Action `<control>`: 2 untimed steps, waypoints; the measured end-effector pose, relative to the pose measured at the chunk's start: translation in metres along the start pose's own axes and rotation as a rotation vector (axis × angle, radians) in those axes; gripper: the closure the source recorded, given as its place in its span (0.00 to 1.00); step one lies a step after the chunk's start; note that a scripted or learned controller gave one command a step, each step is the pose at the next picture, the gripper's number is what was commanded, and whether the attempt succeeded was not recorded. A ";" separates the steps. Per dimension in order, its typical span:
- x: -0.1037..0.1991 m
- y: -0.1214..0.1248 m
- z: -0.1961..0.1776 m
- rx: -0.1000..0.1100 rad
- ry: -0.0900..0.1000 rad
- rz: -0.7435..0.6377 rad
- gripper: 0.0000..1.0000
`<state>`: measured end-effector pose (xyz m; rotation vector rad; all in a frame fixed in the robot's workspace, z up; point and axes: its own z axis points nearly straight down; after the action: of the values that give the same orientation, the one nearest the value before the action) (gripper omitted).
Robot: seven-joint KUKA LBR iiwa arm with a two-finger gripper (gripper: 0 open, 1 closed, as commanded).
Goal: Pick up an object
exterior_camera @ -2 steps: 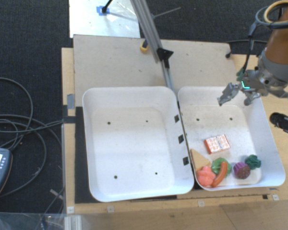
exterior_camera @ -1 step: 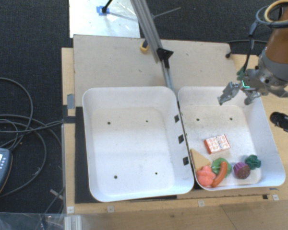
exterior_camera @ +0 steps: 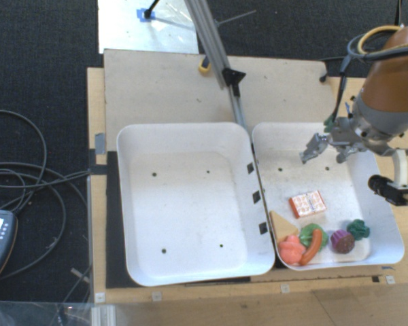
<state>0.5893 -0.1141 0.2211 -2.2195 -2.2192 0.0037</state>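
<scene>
Claw [exterior_camera: 330,151]: hangs over the upper part of the right bin [exterior_camera: 285,145], fingers spread apart, nothing between them.

Candidates, all low in the right bin and well apart from the claw: an orange-and-white box [exterior_camera: 307,204], alone on bare floor; a tight cluster in the near corner of tan wedge [exterior_camera: 281,223], pink lump [exterior_camera: 292,249], carrot [exterior_camera: 311,246], green leaf [exterior_camera: 312,231], purple piece [exterior_camera: 342,241] and dark green floret [exterior_camera: 358,229].

Left bin [exterior_camera: 132,141]: beside it on the surface [exterior_camera: 156,80].

Risks, judged: cluster pieces touch, so closing fingers may nudge neighbours or catch two; corner walls could block a finger; small rounded items may slip. The box looks the safest pick.
</scene>
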 end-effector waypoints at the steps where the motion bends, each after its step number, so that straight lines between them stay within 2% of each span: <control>1: 0.000 0.007 0.045 -0.001 0.000 -0.001 0.00; 2: -0.009 0.007 0.103 0.001 0.000 0.000 0.00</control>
<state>0.5958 -0.1226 0.1186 -2.2188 -2.2191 0.0041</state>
